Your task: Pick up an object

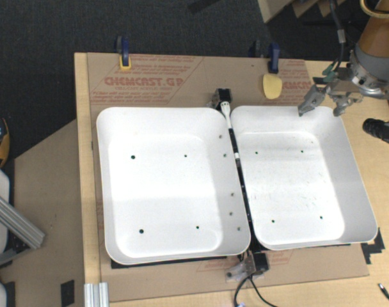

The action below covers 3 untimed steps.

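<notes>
Camera view | board reads "CHEMCAST GP" | gripper — fingers spread, nothing held — above right bin

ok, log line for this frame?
gripper: open, holding nothing | position: over far rim of right bin | pale yellow object: on board beyond bins, untouched

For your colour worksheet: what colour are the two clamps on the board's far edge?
Blue clamps, with yellowish pads, seen in the camera view.
</notes>
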Available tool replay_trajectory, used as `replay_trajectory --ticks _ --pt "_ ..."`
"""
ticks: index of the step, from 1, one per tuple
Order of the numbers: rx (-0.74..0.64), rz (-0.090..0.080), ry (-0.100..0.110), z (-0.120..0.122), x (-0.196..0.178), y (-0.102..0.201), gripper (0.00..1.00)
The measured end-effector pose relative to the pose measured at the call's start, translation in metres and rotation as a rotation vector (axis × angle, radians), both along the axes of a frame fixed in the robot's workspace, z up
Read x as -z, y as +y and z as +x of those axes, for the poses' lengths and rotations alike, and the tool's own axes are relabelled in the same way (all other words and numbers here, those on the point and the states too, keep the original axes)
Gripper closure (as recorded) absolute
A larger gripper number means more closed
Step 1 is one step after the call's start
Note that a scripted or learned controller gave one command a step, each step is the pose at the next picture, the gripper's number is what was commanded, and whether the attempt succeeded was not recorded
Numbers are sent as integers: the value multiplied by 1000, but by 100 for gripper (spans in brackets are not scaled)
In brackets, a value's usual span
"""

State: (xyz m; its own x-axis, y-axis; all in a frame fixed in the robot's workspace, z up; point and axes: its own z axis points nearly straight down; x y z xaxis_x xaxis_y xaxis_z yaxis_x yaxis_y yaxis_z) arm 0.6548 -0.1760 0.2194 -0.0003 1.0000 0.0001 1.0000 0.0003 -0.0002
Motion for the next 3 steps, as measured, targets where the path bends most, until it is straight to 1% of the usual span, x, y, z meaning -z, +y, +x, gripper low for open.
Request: replay_trajectory --ticks 1,2,3 --pt "-1 -2 -4 1 -11 0 100" --pt "2 -6 -10 13 -73 -41 100" --pt "0 -4 -8 8 -108 -48 100"
